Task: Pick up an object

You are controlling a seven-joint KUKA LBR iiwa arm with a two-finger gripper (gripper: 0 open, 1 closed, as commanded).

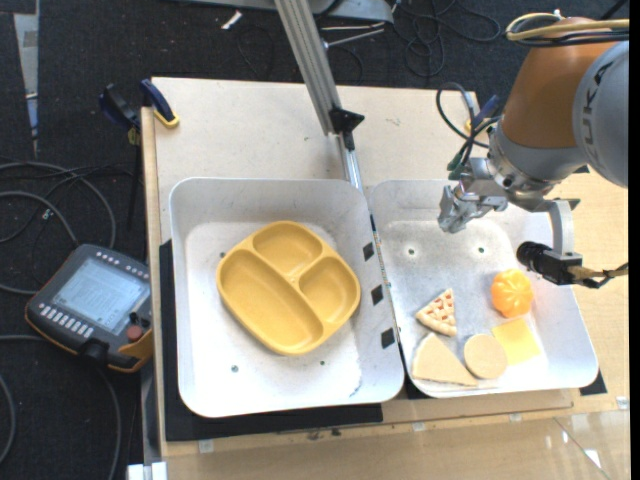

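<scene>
In the right bin (560, 373) lie several toy foods near its front: an orange fruit (511, 293), a waffle-like wedge (438, 312), a pale wedge (438, 361), a round tan disc (486, 356) and a yellow cheese square (518, 340). My gripper (455, 215) hangs over the back part of that bin, well behind the foods, with nothing seen between its fingers. Whether the fingers stand apart I cannot make out from this angle.
The left bin (200, 368) holds a yellow divided plate (288, 286). A metal pole (310, 53) slants up from between the bins. A teach pendant (95, 303) lies on the floor at left. Cables hang near the wrist (465, 133).
</scene>
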